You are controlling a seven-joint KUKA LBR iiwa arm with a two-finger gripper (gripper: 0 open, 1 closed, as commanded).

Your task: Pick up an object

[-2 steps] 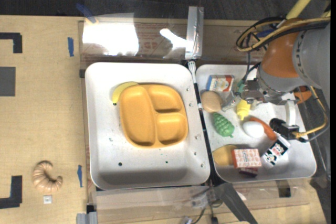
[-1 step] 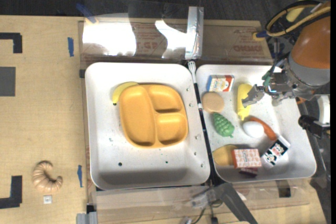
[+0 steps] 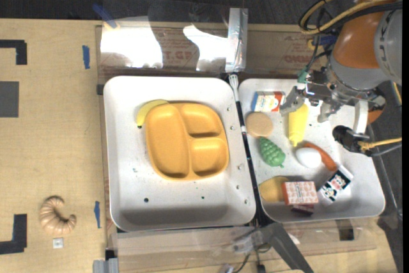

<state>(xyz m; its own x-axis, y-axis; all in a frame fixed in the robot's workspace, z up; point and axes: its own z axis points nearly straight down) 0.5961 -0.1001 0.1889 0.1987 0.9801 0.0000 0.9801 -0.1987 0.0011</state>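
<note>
The right bin (image 3: 374, 198) holds several toy items. Among them are a yellow corn-like piece (image 3: 297, 128), a tan bun (image 3: 259, 124), a small white carton (image 3: 267, 101) and a green piece (image 3: 271, 152). There is also a white egg (image 3: 308, 157), an orange carrot (image 3: 327, 156), a black-and-white carton (image 3: 336, 185) and a pink box (image 3: 300, 192). My gripper (image 3: 311, 105) hangs over the far part of this bin, right above the yellow piece's upper end. Its fingers stand open on either side of that end, with nothing gripped.
The left bin (image 3: 121, 137) carries an orange divided tray (image 3: 185, 140) with a yellow piece (image 3: 147, 110) peeking out behind it. A tan croissant toy (image 3: 57, 215) lies on the bench at the far left. Clear plastic sheeting (image 3: 172, 41) stands behind the bins.
</note>
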